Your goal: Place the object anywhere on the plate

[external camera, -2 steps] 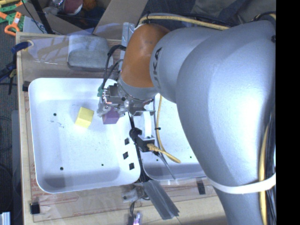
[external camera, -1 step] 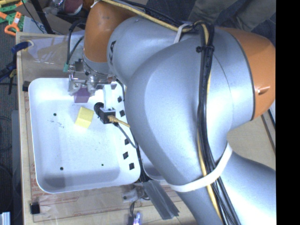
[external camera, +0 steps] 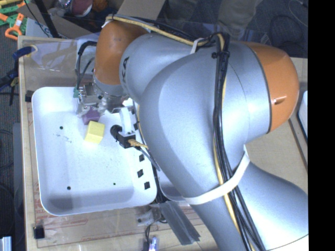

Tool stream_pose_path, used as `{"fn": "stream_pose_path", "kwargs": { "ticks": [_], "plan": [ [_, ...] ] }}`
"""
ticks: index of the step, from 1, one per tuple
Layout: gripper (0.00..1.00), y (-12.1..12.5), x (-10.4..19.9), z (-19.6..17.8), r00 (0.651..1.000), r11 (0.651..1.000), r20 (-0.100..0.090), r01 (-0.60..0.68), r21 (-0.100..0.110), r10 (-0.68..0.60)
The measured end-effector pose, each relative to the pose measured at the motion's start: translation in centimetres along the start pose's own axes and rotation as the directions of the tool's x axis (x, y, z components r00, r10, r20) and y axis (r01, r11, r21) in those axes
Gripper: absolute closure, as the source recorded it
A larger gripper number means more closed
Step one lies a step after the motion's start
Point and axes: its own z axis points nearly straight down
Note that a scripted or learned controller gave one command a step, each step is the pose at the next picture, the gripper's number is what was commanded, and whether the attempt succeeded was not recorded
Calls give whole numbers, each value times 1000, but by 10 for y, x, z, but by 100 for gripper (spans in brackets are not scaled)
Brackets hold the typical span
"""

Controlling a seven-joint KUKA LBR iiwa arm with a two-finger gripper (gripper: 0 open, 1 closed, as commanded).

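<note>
White plastic bin (external camera: 57, 192) occupies the left of the bench. Inside, near its upper middle, lies a pale yellow block (external camera: 95, 132), and touching its upper edge a small purple piece (external camera: 87, 116). Judged light, stiff and flat-sided, the yellow block should suit a pinch across opposite faces. Directly above the purple piece sits the gripper (external camera: 86, 106); whether its claw is apart or together cannot be told. Further right, the grey arm (external camera: 199, 124) covers the rest of the bench.

A small yellow block (external camera: 95, 132) lies flat in the white bin (external camera: 63, 192), toward its 12 o'clock side.
</note>
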Motion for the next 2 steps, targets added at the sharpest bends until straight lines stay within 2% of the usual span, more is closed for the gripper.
{"fn": "stream_pose_path", "kwargs": {
  "ticks": [1, 2],
  "plan": [
    [100, -10, -29, -96, 956, 956, 2, 294, -5, -294],
    [100, -15, -121, -101, 953, 953, 2, 303, -4, -303]
  ]
}}
